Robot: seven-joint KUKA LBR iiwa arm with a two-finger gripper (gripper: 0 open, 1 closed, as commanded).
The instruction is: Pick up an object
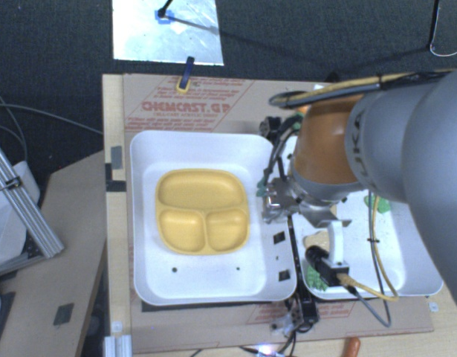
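**Gripper Position Relative to the Plate**

**Task object.** The left bin holds one yellow divided plate. The plate lies flat and right side up at about the middle of the bin floor. It has one long compartment on the far side and two smaller compartments on the near side. White floor shows around the plate on every side, so it touches no wall of the bin.

**Arm.** The arm reaches in from the right and crosses above the right bin, covering most of it. The orange band sits roughly over the boundary between the two bins.

**Gripper.** The gripper is below the orange band, at the right wall of the left bin. The plate lies to the left of the gripper, with its right edge just beside the gripper. A narrow strip of white floor shows between them. The plate rests on the bin floor, outside the gripper. Wrist hardware covers the gripper from above, so it cannot be told whether the gripper is open or closed.

**Other items.**
- Two small dark squares lie on the left bin floor close to its right wall, on the near side of the gripper.
- A small green piece shows in the right bin beside the arm. What it is cannot be told.
- Both bins rest on a brown board printed with red lettering.
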